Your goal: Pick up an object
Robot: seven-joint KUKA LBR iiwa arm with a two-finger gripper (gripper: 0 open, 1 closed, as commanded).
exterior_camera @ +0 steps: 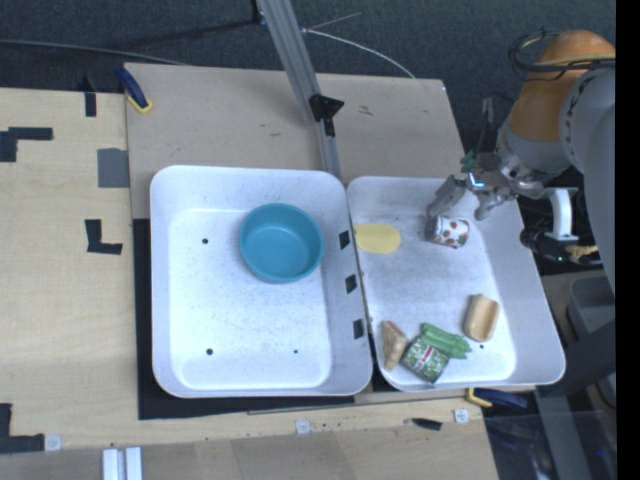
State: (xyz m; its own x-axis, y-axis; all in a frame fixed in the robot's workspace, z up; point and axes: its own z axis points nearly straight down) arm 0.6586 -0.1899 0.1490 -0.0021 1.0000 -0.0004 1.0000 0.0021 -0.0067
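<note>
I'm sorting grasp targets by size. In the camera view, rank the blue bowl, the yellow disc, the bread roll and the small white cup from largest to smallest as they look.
1. blue bowl, clearly largest
2. yellow disc
3. bread roll and small white cup: they look too alike to rank, and the gripper partly covers the cup.

right bin (500,268) centre open, items (432,348) along edges

The grey arm (560,118) reaches in from the right, jaws spread.
</note>
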